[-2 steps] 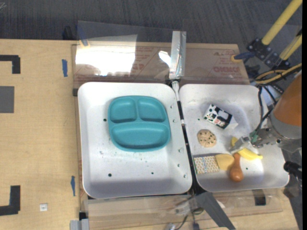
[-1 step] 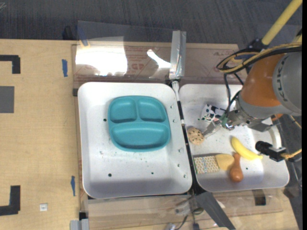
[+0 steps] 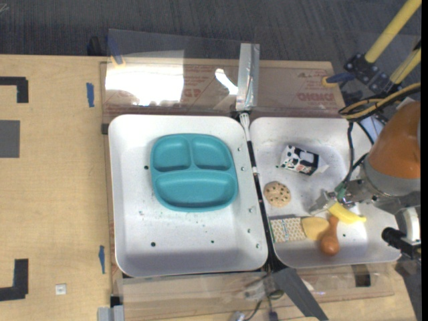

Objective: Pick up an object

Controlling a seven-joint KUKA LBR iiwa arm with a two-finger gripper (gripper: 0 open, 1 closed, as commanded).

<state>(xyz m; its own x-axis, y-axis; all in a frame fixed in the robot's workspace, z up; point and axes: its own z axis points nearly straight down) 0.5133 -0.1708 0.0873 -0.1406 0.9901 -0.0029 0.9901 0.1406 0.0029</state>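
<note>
The gripper (image 3: 336, 199) is hovering low in the right bin (image 3: 267, 136), just above a yellow banana-shaped toy (image 3: 346, 214); whether its fingers are parted or closed cannot be told. A brown drumstick toy (image 3: 330, 238), a cracker (image 3: 286, 229), a round cookie (image 3: 277, 192) and a black-and-white carton (image 3: 299, 160) are lying nearby. A teal divided plate (image 3: 194, 171) is sitting in the left bin (image 3: 127, 199).

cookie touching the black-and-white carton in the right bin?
Apart. The camera view shows bare white bin floor between the cookie and the black-and-white carton.
</note>
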